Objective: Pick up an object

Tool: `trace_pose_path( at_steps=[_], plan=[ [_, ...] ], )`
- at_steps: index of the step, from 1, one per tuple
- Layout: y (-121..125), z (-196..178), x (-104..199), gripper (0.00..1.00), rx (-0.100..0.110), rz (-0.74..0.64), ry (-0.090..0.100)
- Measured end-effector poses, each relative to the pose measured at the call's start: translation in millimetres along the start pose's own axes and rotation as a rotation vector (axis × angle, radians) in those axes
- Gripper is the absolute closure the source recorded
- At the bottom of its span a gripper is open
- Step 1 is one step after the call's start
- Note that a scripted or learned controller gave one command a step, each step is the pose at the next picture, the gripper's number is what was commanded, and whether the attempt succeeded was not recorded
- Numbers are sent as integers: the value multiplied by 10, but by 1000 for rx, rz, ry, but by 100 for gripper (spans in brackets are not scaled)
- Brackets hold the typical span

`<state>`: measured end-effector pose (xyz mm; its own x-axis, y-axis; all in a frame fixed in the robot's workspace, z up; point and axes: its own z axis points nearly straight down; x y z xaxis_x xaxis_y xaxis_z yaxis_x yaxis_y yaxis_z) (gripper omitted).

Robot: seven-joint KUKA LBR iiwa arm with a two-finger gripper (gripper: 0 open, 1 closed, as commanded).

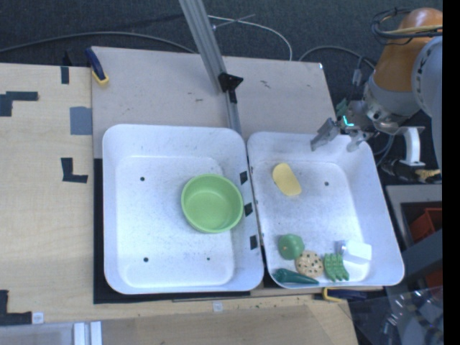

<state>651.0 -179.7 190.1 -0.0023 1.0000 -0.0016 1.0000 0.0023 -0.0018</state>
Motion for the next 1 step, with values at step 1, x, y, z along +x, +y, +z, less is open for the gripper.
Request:
trace_pose_path(
  at_steps=[1],
  plan=[
    [-7,622,83,0,5,0,2]
  ],
)
